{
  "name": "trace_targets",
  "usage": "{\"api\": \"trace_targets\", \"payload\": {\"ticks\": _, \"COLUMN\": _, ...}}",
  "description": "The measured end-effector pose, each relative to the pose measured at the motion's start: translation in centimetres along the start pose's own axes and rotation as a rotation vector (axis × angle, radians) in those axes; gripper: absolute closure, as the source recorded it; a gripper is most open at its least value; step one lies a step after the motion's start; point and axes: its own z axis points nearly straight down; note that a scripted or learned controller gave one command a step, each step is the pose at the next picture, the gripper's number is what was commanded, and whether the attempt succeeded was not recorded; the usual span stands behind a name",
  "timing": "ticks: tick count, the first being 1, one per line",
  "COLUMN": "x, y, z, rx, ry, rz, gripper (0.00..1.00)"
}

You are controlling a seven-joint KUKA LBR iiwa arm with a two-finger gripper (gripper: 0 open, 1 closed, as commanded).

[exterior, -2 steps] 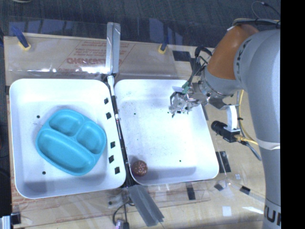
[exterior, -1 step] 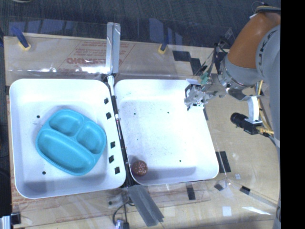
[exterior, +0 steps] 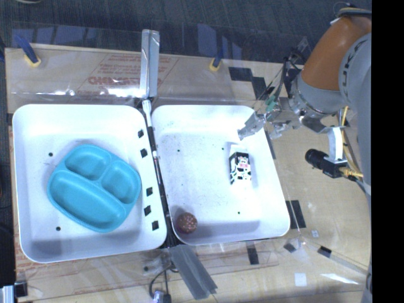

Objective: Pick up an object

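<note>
A small black-and-white toy patterned like a cow lies in the right half of the right bin. A brown ball rests near that bin's front left corner. My gripper hangs over the bin's back right corner, just behind the cow toy and apart from it. Nothing shows between its tips. The grey arm with its orange band reaches in from the right.
The left bin holds a blue divided plate. A raised divider with black marks separates the two bins. A metal bar stands behind the bins.
</note>
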Motion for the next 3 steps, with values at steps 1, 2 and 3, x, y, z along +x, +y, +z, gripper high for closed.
{"api": "trace_targets", "payload": {"ticks": 1, "x": -0.2, "y": -0.8, "z": 14.0, "rx": -0.003, "ry": -0.001, "rz": 0.002, "gripper": 0.00}}
{"api": "trace_targets", "payload": {"ticks": 2, "x": 0.0, "y": -0.8, "z": 13.1, "rx": -0.001, "ry": -0.001, "rz": -0.006, "gripper": 1.00}}
{"api": "trace_targets", "payload": {"ticks": 3, "x": 1.2, "y": -0.2, "z": 0.5, "rx": -0.001, "ry": 0.000, "rz": 0.002, "gripper": 1.00}}
